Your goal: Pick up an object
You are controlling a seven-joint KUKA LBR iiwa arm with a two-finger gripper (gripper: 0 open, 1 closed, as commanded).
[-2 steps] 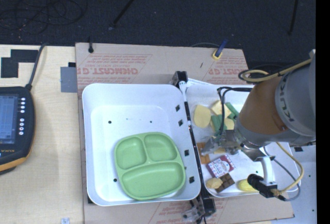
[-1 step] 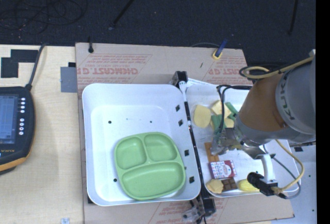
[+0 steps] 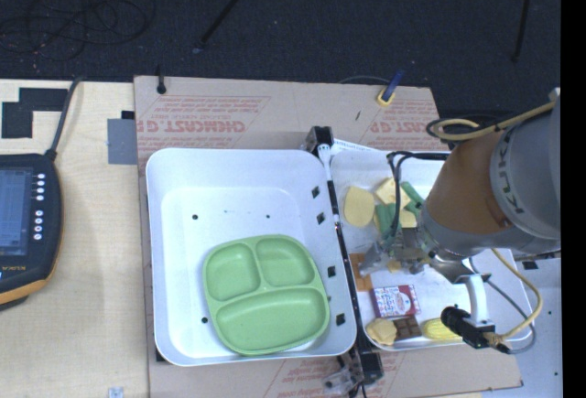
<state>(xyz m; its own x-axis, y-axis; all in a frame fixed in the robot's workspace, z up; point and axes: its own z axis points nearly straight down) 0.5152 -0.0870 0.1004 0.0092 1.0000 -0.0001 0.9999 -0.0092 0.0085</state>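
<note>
My gripper point(image 3: 389, 245) hangs low in the right bin point(image 3: 341, 169), under the orange band of the arm point(image 3: 462, 190). Just to its left and behind it lies a pale yellow piece point(image 3: 359, 204), with another yellowish piece point(image 3: 388, 193) and a small green item point(image 3: 412, 197) partly hidden by the wrist. In front of the gripper lies a red and white packet point(image 3: 396, 301). Along the near wall sit a brown block point(image 3: 406, 328), a yellow piece point(image 3: 438, 329) and a pale piece point(image 3: 379, 330). What the gripper touches is hidden.
A green divided plate point(image 3: 265, 294) rests in the left bin point(image 3: 183, 177). A black clamp point(image 3: 320, 140) and the divider separate the two bins. A tablet controller point(image 3: 23, 227) lies at the far left. Cables run from the arm over the right bin's near corner point(image 3: 513, 332).
</note>
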